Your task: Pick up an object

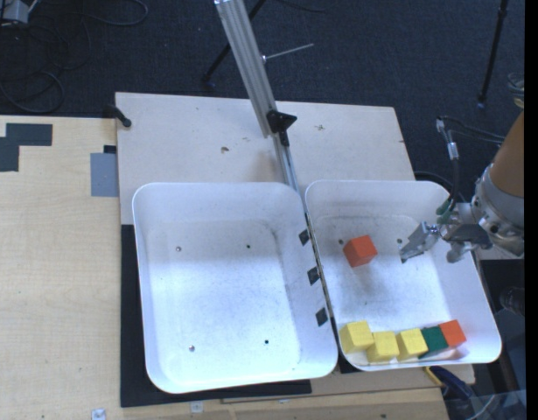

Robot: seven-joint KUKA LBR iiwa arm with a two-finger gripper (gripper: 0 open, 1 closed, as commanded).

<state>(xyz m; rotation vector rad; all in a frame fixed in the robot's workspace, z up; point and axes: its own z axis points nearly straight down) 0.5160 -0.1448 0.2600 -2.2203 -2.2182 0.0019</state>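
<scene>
An orange cube (359, 251) lies alone near the middle of the right bin (387, 195). Along that bin's front wall runs a row of blocks: yellow blocks (384, 341), a green block (434, 338) and an orange-red block (452, 332). My gripper (435, 240) hangs over the right side of the right bin, a short way to the right of the orange cube. Its fingers are spread apart, with nothing between them.
The left bin (220, 287) sits beside the right one, with a row of black clips (311, 274) along the shared wall. A slanted aluminium rail (254, 77) rises behind the bins. The arm's wrist (505, 208) enters from the right edge.
</scene>
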